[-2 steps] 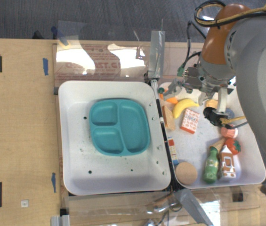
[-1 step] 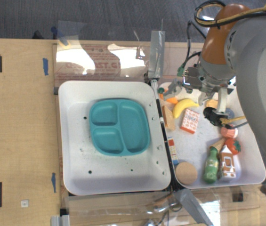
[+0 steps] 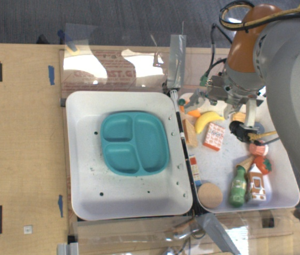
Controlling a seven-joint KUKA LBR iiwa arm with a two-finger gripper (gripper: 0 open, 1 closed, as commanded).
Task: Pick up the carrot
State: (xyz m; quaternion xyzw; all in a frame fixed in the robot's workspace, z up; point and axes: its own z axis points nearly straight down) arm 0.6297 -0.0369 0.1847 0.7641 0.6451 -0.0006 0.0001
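At the far left corner of the right bin (image 3: 282, 195), the carrot (image 3: 193, 112) lies as a small orange piece close against the wall that divides the two bins. Just right of it is a yellow banana (image 3: 208, 120), curved and almost touching it. A pale tan bread-like stick (image 3: 190, 133) lies just near of the carrot along the same wall. Near the banana sits a small orange and white carton (image 3: 214, 137).

The gripper (image 3: 239, 108) hangs over the far part of this bin, to the right of the banana and apart from the carrot. Whether it is spread or closed cannot be told from this angle, and nothing is seen held in it.

Farther toward the near right, a pink piece (image 3: 258, 149) and a red fruit (image 3: 265, 165) lie close together. A green bottle (image 3: 238, 186) stands beside a small house-shaped carton (image 3: 257, 188). A round tan object (image 3: 210, 194) rests at the near left corner.

The left bin (image 3: 80, 195) holds a teal divided plate (image 3: 135, 143) near its middle. Both bins sit on the tan counter (image 3: 22, 158).
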